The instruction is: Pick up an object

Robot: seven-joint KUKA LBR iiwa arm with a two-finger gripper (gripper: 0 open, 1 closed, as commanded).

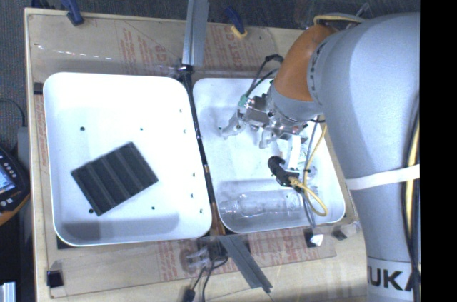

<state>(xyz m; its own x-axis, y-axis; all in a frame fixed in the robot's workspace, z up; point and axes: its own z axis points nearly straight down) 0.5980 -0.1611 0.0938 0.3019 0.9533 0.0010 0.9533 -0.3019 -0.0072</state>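
In the camera view, the grey arm with its orange wrist band (303,68) reaches in from the right over the right-hand shallow white bin (214,151), and the two-finger gripper (246,123) hangs over the bin's upper middle with its pale metal fingers (230,128) spread apart and nothing between them. The step in hand looks like the approach: the gripper is positioned above the bin but has not closed on anything. The likeliest target is the clear plastic bottle (260,205), lying on its side along the bin's near wall, well apart from the gripper; it is transparent and hard to separate from the white floor, with faint ribbing visible. A grasp would probably call for moving toward the near wall, lowering, and closing across the bottle's narrow width, since it may roll. In the left-hand white bin (57,101) lies a flat black ribbed rectangular panel (114,178), set at a slant.
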